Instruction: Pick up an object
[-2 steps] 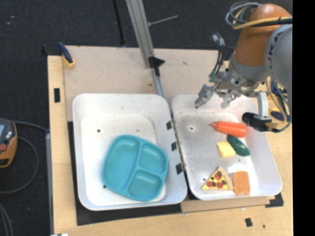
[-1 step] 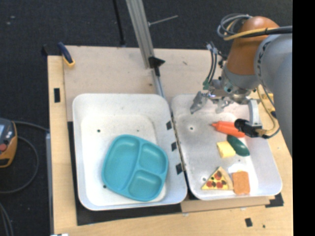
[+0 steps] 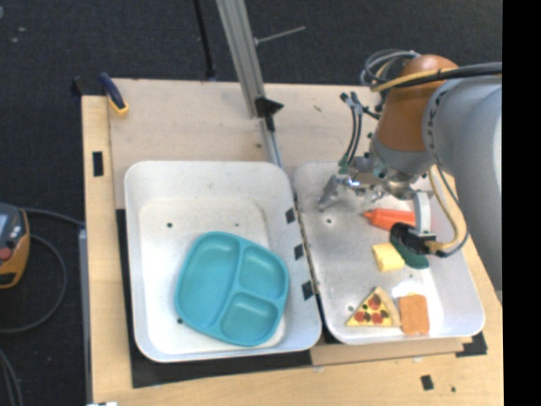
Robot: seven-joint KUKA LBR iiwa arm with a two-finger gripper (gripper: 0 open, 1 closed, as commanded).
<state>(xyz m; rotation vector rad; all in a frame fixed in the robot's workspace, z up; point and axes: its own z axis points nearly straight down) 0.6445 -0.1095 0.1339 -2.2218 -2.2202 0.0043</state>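
The right bin (image 3: 338, 252) holds several toy foods. An orange carrot (image 3: 389, 218) lies at its upper right, with a yellow block (image 3: 388, 257) and a dark green piece (image 3: 412, 248) below it. A pizza slice (image 3: 373, 309) and an orange-brown slab (image 3: 413, 314) lie near the front edge. My gripper (image 3: 338, 191) hangs over the bin's upper left part, just left of the carrot and apart from it. Nothing shows in its grasp.
In the left bin (image 3: 152, 193) a teal divided plate (image 3: 232, 288) sits toward the front. An aluminium post (image 3: 245, 49) rises behind the bins. The grey arm with its orange band (image 3: 406, 108) covers the right bin's back right corner.
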